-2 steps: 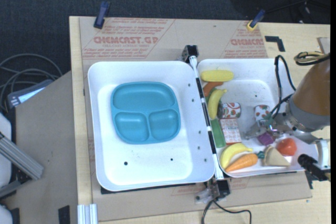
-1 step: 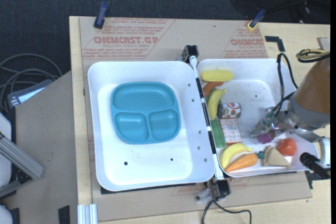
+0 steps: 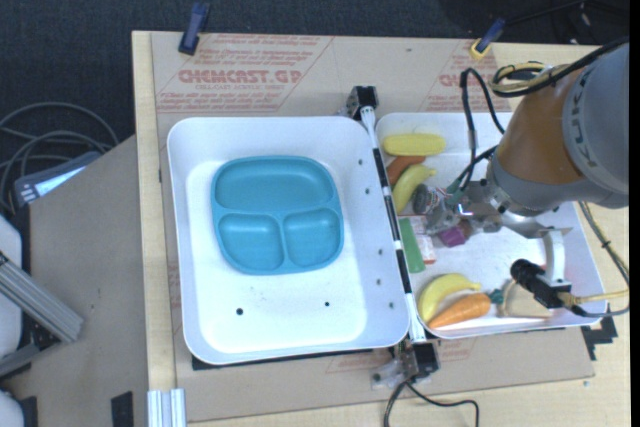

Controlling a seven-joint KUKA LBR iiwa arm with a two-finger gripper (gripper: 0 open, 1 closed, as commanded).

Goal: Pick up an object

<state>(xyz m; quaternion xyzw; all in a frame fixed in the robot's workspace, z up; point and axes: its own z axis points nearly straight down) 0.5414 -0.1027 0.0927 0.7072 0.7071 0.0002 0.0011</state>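
Just beside pincer (image 3: 447, 211), purple object (image 3: 454, 235).

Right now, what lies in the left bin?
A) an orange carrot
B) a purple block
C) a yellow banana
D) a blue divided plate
D: the blue divided plate lies alone in the left bin, while the bananas, carrot and purple piece lie in the right bin under the arm.
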